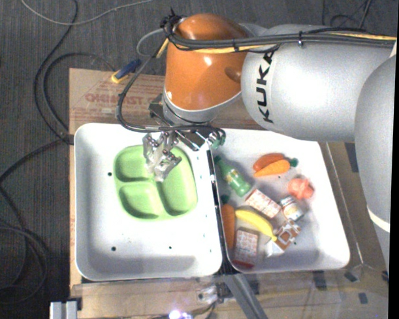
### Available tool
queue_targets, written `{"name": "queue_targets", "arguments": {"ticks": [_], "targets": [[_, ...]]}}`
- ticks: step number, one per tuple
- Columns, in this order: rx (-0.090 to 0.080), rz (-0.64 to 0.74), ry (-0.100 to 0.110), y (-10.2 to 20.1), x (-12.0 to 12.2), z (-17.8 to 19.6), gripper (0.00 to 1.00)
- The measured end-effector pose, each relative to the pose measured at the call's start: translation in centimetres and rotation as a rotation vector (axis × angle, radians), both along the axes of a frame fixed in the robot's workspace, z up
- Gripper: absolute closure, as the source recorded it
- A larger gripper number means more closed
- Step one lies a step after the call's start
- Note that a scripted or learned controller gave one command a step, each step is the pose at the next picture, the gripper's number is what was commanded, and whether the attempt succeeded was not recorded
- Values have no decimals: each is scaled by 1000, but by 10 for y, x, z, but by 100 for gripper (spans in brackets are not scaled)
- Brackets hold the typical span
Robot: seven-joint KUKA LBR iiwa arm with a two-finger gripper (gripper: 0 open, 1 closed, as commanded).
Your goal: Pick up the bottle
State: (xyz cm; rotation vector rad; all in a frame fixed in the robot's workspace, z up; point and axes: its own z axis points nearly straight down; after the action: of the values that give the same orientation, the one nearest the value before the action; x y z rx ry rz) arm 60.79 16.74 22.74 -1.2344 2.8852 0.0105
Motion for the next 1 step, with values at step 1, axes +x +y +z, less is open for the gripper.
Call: {"name": "queue_targets", "arguments": {"ticks": [1], "targets": [[-6,197,-3,-67,22,21,100]]}}
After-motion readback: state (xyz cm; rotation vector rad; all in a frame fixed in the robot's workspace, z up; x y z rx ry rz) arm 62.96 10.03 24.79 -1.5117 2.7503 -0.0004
